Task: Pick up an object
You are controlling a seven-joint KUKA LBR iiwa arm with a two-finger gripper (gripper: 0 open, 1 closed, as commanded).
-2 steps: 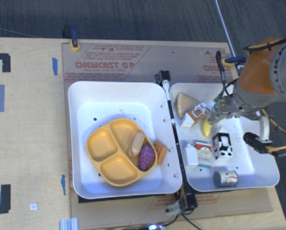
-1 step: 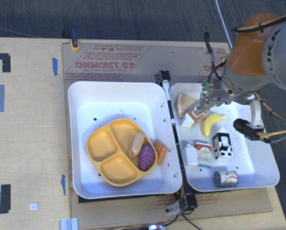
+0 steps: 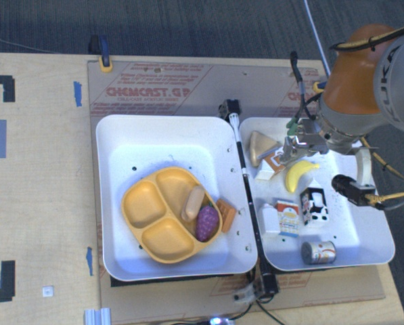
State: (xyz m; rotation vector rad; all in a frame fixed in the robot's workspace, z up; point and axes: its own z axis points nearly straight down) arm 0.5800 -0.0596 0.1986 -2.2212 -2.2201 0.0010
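- Step in hand, as I judge it: the approach. The gripper (image 3: 298, 143) hangs low over the right bin (image 3: 374, 239), in the frame's right half; nothing is lifted yet.
- Whether the jaws are apart or together I cannot tell.
- The banana (image 3: 299, 175), the likeliest target, lies just below the jaws; next comes a short descent onto it.

Yellow banana (image 3: 299, 175), lying in right bin (image 3: 377, 246)

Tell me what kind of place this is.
Most likely a robotics lab test bench, not a kitchen. Two shallow white bins, the left bin and the right bin, sit on a taped wooden bench, a robot arm reaches in, and the food looks like toys: a banana, a yellow divided plate.
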